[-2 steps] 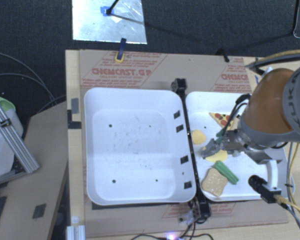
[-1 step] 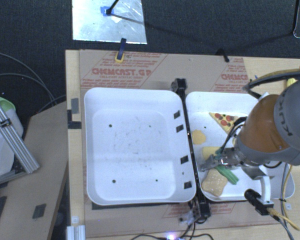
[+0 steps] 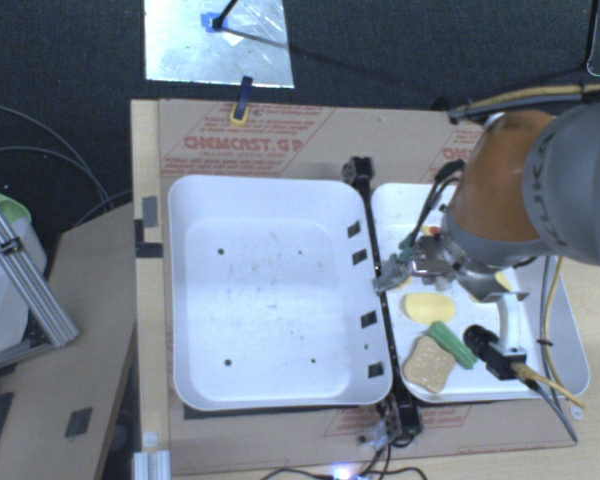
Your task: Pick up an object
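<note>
Cardboard (image 3: pixel 280 138) underlies left bin (image 3: pixel 270 298) and right bin (image 3: pixel 575 363), dark floor (image 3: pixel 60 48) around; end effector (image 3: pixel 395 273) open or closed, I cannot tell.

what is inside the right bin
A yellow piece, a green piece and a tan block lie in the right bin. The arm covers its far part, hiding anything beneath.

The left bin (image 3: pixel 270 288) and right bin (image 3: pixel 395 213) look like smooth white plastic, the left faintly scuffed. Beneath lies matt brown cardboard (image 3: pixel 250 140). A far metal sheet (image 3: pixel 215 28) shines dully. The yellow piece (image 3: pixel 425 308) looks smooth, the tan block (image 3: pixel 429 365) rough and porous.
</note>
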`<state>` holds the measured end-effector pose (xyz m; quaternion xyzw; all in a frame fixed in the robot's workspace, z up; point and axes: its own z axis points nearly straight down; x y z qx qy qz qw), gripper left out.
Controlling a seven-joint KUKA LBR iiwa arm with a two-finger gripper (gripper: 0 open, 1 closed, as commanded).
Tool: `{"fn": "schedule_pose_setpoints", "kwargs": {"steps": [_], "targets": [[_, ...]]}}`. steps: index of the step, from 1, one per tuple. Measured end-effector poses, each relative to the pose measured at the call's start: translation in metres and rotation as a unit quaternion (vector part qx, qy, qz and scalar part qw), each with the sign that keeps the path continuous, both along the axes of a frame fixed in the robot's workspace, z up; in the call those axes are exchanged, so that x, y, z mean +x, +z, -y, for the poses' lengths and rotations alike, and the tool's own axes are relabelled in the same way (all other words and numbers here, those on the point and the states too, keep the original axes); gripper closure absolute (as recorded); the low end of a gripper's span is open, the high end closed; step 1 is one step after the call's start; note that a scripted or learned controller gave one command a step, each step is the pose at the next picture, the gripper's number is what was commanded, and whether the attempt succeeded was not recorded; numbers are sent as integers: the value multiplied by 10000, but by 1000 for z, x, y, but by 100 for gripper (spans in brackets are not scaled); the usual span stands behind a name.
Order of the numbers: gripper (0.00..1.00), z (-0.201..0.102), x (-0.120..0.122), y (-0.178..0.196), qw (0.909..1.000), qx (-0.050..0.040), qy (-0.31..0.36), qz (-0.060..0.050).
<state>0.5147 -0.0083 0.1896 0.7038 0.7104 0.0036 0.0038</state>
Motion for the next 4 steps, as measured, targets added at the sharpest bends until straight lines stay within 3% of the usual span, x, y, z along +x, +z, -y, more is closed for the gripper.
{"fn": "schedule_pose_setpoints", "kwargs": {"steps": [1, 2, 3, 4], "targets": [[0, -126, -29, 13, 10000, 13, 26, -38], [0, -162, -28, -109, 10000, 13, -15, -57], [100, -160, -28, -95, 10000, 14, -34, -51], [100, -232, -10, 138, 10000, 34, 1, 14]]}}
